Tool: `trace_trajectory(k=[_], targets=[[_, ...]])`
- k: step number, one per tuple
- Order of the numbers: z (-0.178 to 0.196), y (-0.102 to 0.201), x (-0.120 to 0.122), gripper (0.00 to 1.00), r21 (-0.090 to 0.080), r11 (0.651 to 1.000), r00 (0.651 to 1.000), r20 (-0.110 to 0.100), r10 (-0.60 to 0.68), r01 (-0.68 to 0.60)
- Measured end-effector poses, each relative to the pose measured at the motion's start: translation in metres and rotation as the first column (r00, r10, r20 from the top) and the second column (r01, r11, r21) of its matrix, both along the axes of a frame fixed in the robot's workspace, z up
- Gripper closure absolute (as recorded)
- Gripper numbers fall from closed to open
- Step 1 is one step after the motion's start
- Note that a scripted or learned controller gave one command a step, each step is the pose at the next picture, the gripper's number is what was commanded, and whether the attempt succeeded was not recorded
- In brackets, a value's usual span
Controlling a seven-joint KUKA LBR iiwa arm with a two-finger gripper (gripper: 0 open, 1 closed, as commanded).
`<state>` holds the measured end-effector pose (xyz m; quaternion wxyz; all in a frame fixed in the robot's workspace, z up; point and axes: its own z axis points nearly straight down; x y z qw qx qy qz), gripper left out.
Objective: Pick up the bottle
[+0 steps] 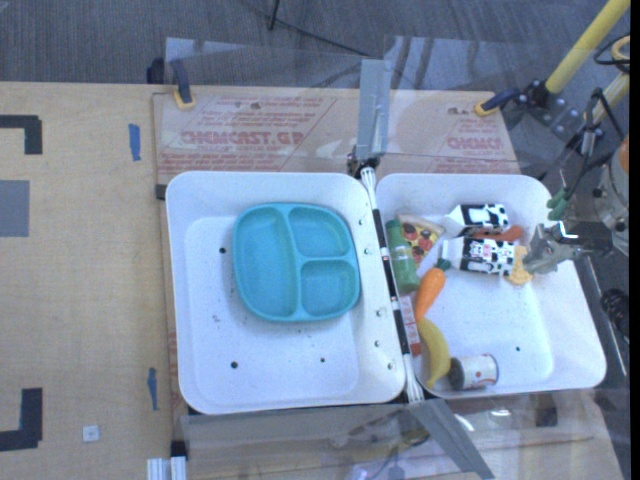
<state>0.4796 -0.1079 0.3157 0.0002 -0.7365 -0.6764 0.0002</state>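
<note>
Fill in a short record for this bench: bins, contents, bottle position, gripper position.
left bin: teal divided plate
right bin: bottle, pizza slice, carrot, banana, can, two cow-print cartons
bottle: green, lying along the right bin's left wall, beside the pizza slice
gripper: at the right bin's right side, near the cartons, apart from the bottle
</note>
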Motion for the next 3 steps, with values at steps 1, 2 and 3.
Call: trace_trajectory(k=[1, 2, 3], targets=[[0.120, -0.040, 0.071, 1.00, -0.002, 1.000, 1.000, 0.003, -0.024, 0.024], [-0.036, -0.050, 0.000, 1.00, 0.000, 0.992, 0.992, 0.001, 0.124, -0.124], [0.080, -0.042, 0.001, 1.00, -0.002, 0.948, 0.948, 0.003, 0.318, -0.318]])
